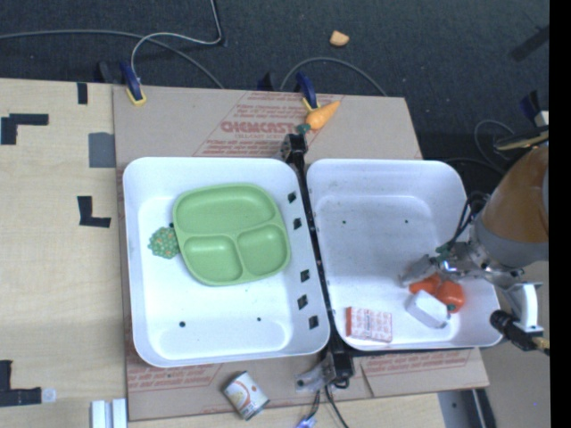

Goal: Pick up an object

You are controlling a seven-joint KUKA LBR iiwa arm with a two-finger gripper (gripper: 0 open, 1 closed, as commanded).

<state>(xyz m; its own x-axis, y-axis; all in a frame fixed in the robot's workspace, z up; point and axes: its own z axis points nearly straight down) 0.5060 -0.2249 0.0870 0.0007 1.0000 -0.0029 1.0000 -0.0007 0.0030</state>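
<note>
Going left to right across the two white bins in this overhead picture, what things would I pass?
Green broccoli piece → green divided plate → red-and-white packet → orange toy at the claw.

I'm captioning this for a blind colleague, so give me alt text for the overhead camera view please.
The gripper reaches in from the right to an orange object in the right white bin, which also holds a red-and-white packet. The left bin holds a green divided plate and a small green toy.
</note>
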